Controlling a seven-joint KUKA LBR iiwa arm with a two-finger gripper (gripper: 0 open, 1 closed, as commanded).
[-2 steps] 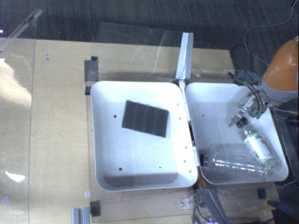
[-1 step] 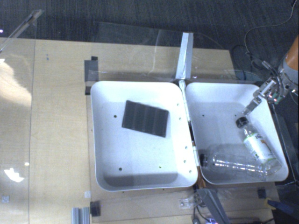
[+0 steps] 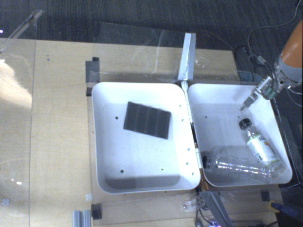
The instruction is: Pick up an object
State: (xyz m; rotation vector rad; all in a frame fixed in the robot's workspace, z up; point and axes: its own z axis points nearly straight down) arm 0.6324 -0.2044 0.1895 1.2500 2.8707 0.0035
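The grey metal two-finger gripper hangs over the right shallow white plastic bin near its far right corner; I cannot tell its state. Near the right edge lies a small clear black-capped bottle, and a larger clear plastic bottle along the near edge. A flat ribbed dark grey rectangular pad lies in the left white bin.

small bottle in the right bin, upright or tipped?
Tipped. The small bottle lies on its side on the right bin floor, black cap toward the gripper, beside a larger clear bottle.
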